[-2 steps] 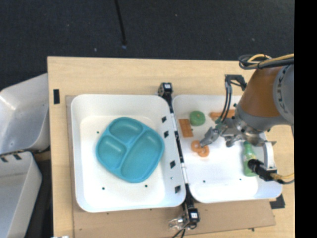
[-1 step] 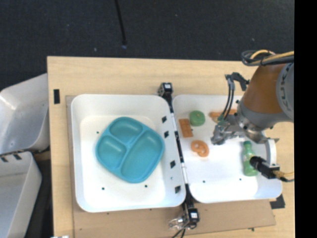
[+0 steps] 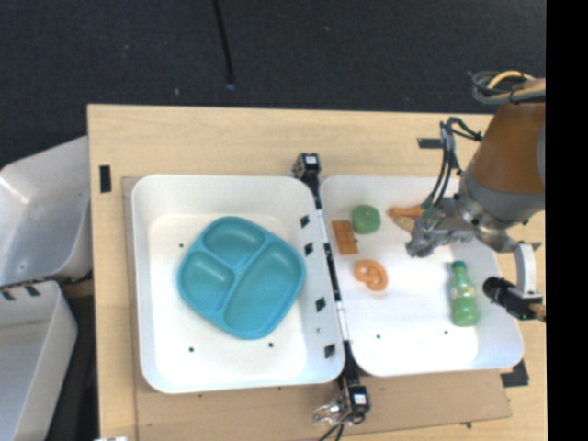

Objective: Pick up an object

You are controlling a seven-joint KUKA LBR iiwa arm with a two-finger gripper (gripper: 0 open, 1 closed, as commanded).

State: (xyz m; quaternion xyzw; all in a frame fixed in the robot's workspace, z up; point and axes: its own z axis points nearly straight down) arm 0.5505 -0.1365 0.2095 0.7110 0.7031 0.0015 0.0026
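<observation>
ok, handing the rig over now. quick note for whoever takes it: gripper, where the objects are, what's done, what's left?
Gripper: low over the right bin, by the orange carrot-shaped piece; nothing visibly between its fingers.
Right bin: green round object, brown block, orange ring, green bottle.
Left bin: blue divided plate.
Done: no pick yet.
Left: grasp one object and lift it.
</observation>
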